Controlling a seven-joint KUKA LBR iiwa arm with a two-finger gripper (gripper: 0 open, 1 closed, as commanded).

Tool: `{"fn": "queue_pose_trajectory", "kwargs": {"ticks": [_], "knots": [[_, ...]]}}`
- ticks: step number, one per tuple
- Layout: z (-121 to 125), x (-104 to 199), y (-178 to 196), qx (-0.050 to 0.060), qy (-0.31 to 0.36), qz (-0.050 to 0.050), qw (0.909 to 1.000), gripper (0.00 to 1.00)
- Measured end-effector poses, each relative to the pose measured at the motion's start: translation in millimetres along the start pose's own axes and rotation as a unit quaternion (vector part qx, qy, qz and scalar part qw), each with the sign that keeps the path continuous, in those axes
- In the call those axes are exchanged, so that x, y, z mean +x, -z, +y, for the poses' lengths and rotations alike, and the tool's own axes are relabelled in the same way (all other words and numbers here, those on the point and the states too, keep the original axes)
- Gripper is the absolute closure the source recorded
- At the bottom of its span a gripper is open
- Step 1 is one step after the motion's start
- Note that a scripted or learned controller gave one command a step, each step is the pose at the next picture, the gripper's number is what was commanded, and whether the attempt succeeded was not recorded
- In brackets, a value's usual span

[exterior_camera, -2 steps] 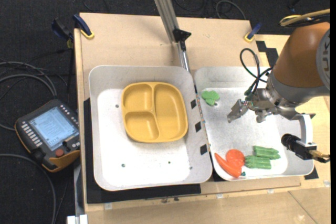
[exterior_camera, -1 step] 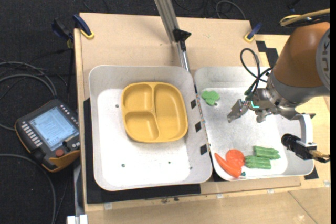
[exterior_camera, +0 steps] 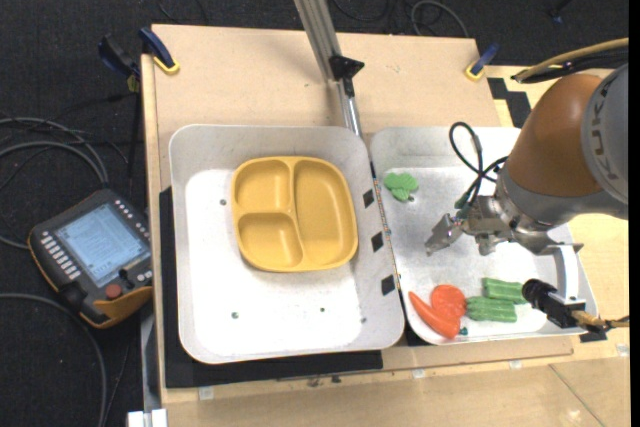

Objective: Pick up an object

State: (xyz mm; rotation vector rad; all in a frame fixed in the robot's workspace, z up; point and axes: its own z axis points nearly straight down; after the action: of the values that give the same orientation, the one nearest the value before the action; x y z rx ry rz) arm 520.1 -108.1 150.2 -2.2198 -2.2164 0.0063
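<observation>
Gripper [exterior_camera: 447, 233] over right bin [exterior_camera: 420, 151], jaws' spread cannot be told, nothing seen between them. Green toy [exterior_camera: 401, 185] near, up-left; red toy [exterior_camera: 441, 308] and green pods [exterior_camera: 497, 301] at bin's front edge.

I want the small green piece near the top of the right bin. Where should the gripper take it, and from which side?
Probably straight down from above, closing across the small green piece's middle. It lies flat and alone on the right bin's floor, apart from the red and green items near the front edge, so there is room around it. The gripper sits just below and right of it in the view.
</observation>
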Motion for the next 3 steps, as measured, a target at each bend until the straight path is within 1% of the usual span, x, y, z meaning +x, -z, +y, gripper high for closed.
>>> {"fn": "queue_pose_trajectory", "kwargs": {"ticks": [1,2,3], "knots": [[-0.8,0.6,-53.4,-0.001,0.0,0.0,1.0,0.0],[0.7,0.5,-40.7,-0.003,0.001,0.0,1.0,1.0],[-4.2,2.8,3.4,-0.005,0.002,-0.001,1.0,1.0]]}}
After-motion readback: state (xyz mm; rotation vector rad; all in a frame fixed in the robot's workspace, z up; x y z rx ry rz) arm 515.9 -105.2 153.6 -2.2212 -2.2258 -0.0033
